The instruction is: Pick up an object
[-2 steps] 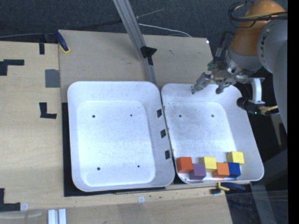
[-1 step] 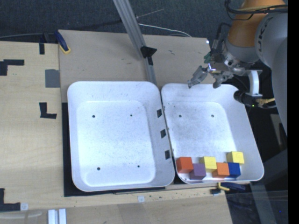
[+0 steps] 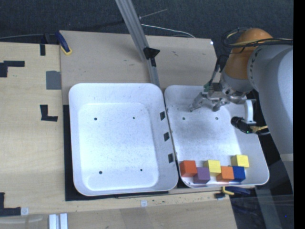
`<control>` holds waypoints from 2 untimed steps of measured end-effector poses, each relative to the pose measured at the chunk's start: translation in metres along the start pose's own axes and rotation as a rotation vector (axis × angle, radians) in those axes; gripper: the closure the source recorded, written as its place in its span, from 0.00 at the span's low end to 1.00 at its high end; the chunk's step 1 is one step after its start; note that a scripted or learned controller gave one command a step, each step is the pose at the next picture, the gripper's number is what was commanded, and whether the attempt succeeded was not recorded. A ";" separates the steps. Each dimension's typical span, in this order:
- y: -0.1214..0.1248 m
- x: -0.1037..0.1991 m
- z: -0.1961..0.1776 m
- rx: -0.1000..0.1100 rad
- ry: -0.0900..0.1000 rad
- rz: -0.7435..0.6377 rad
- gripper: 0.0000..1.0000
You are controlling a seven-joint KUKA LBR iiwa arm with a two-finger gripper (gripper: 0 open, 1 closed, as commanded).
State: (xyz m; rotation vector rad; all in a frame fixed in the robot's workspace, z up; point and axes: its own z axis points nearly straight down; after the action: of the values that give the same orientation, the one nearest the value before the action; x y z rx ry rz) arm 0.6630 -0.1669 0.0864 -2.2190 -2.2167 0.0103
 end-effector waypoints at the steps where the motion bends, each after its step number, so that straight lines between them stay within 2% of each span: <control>1: -0.019 0.039 -0.056 -0.010 0.001 -0.005 0.00; 2: -0.020 0.038 -0.063 -0.006 0.002 -0.003 1.00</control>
State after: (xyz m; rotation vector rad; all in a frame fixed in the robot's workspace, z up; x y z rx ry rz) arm 0.6434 -0.1286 0.1492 -2.2173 -2.2226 0.0015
